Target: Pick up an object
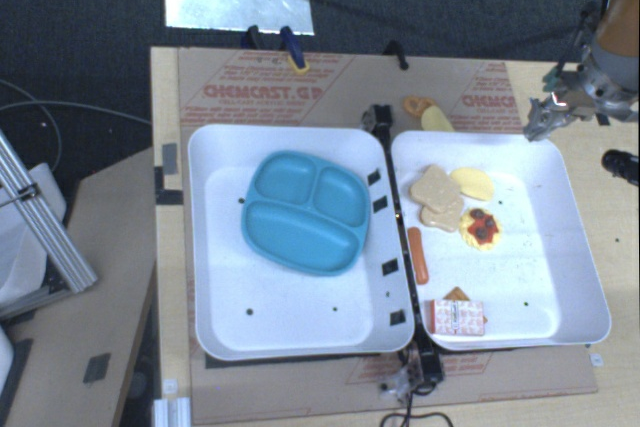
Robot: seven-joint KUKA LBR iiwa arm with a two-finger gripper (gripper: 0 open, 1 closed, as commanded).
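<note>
- Cardboard-topped bench (330, 80) carries two white bins, seen from above.
- Your left bin (215, 245) holds a blue divided plate (305, 225).
- Your right bin (570, 255) holds toy food: a tan biscuit (437, 195) at centre, a yellow piece (473, 183) at its 3 o'clock, an orange sausage (418, 255) at 7 o'clock, and a red-printed packet (458, 317) at 6 o'clock.
- Your gripper (545, 120) hangs over the right bin's 1 o'clock corner, carrying nothing; whether it is spread or closed, you cannot tell.

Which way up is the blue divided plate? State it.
Right side up: the blue divided plate lies flat in the left bin, its three compartments facing upward with nothing in them.
</note>
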